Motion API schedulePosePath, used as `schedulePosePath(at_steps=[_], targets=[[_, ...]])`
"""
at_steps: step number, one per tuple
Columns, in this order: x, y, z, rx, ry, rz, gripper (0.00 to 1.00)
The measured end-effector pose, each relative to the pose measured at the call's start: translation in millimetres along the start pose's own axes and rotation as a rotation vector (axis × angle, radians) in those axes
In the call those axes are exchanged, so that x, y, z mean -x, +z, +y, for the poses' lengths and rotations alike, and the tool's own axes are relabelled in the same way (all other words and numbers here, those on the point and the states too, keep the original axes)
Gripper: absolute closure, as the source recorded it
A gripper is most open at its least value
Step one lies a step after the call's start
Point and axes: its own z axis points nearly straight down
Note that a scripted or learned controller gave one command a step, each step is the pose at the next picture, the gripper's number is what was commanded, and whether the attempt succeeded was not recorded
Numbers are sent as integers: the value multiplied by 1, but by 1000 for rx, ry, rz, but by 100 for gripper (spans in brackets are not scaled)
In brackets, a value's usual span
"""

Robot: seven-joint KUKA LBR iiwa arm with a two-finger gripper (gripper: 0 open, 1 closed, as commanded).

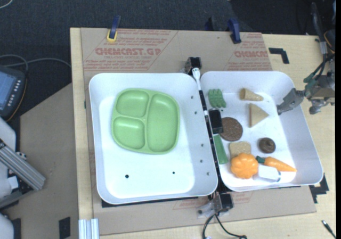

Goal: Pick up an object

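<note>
- We see the bench (160, 54), covered with printed brown card, bearing two shallow white bins side by side.
- The left bin (154, 184) holds a pale green divided plate (145, 121) with three compartments, lying flat in the bin's upper half.
- The right bin (306, 142) holds the loose objects that could be picked.
- Along its left side we find a small green ridged piece (216, 98) at the top and a long green strip (220, 147) lower down, beside the divider.
- Near the middle sits a round brown disc (231, 129), with a tan square slice (240, 149) just below it.
- Two pale wedge shapes lie further up: a small one (250, 95) and a larger triangle (258, 114) under it.
- A dark ring-shaped piece (266, 145) like a small doughnut rests right of the disc.
- At the bottom an orange pumpkin-like object (244, 166) sits beside a carrot (276, 164), which lies above a small white piece (270, 175).
- The tool (290, 102) reaches in from the right, hanging over the upper right part of the right bin, apart from the objects.
- We cannot tell how far apart its jaws stand, and we see nothing in its grasp.
</note>
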Motion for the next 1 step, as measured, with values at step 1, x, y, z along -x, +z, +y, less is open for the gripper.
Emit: schedulePosePath(at_steps=[1], targets=[[0,-5,2,10,-3,-3,0]])
